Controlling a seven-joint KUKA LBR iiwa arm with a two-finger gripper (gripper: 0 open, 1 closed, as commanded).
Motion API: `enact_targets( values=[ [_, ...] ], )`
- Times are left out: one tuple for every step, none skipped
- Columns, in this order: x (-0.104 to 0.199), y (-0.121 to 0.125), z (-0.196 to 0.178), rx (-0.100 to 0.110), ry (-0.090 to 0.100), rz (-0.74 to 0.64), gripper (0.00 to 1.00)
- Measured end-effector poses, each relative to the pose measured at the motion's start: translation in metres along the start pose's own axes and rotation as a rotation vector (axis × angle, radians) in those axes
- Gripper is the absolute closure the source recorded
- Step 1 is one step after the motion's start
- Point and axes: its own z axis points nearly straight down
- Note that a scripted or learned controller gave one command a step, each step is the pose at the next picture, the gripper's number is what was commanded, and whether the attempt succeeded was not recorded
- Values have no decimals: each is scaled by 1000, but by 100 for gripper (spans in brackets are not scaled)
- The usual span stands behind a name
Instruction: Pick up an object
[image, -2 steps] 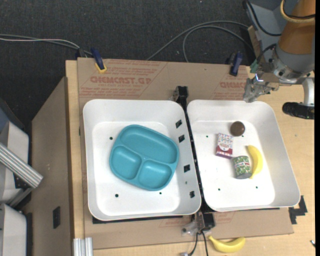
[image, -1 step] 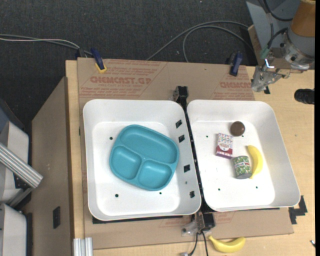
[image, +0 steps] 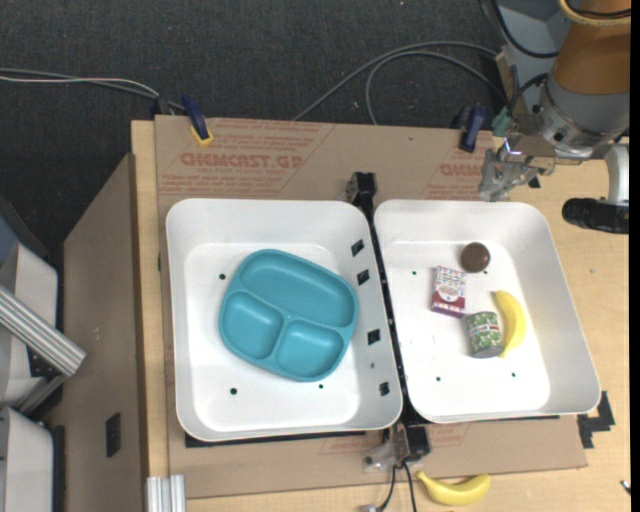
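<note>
Banana (image: 513, 320) in right bin (image: 560, 300), long axis up-down; claw (image: 505, 175) state unclear.

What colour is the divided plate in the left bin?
Teal blue; the plate shows clearly in the camera view.

You've got a teal divided plate (image: 288, 326) sitting in the left bin (image: 190, 400), nothing else in there with it. A second banana (image: 455, 488) lies on the desk (image: 250, 140) near the front edge, outside both bins, and there's a blue-and-yellow clamp (image: 196, 120) at the back-left corner.
</note>
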Motion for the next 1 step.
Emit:
enact_targets(
  values=[
    [52, -21, 4, 0, 1, -2, 100]
  ],
)
